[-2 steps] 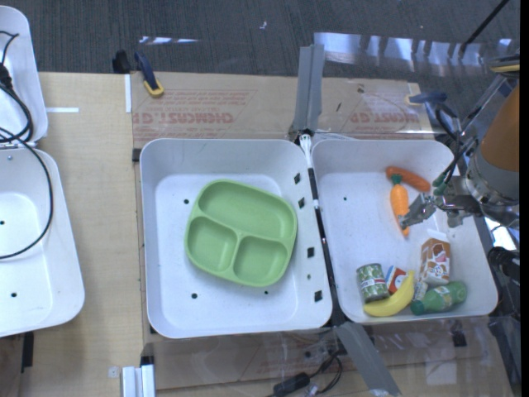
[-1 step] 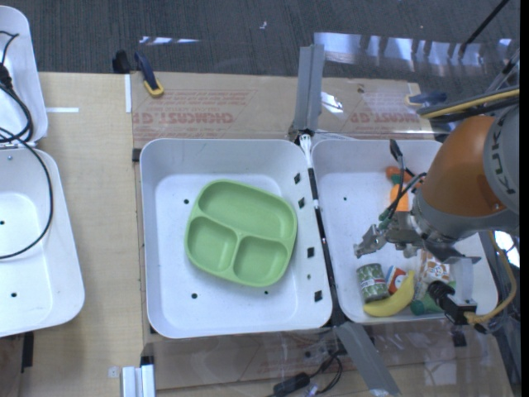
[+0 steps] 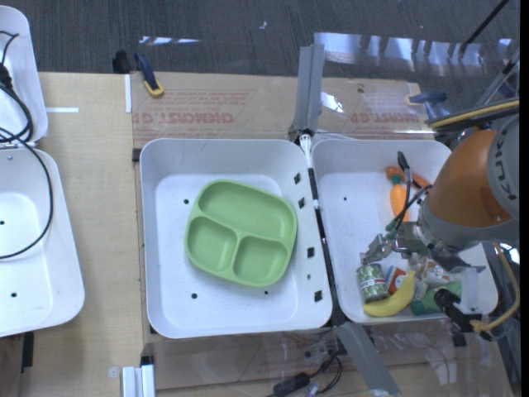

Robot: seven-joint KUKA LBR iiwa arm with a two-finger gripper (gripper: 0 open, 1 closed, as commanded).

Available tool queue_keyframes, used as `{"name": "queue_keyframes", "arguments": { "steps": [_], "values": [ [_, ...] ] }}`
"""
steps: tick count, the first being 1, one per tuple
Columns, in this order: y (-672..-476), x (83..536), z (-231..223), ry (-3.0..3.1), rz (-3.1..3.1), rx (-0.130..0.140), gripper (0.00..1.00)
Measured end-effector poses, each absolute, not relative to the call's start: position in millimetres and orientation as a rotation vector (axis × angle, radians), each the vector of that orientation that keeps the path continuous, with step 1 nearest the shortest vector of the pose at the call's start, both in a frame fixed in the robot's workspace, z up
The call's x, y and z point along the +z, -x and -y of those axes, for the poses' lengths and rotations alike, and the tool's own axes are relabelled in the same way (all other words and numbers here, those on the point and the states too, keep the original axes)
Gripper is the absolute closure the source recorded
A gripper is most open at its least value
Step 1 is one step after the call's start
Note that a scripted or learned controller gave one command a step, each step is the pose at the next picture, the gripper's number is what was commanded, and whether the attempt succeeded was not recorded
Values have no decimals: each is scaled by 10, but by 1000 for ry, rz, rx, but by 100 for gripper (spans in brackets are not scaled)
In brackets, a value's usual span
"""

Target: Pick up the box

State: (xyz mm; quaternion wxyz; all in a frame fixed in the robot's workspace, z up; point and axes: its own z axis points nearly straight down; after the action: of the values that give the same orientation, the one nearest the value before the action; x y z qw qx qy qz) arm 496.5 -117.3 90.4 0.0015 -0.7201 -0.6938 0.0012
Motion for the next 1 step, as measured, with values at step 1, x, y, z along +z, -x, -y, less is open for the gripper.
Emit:
{"name": "queue_keyframes", "arguments": {
  "steps": [1],
  "values": [
    [-4864, 1910, 1254, 2469, 1942, 3, 0]
  ]
}}
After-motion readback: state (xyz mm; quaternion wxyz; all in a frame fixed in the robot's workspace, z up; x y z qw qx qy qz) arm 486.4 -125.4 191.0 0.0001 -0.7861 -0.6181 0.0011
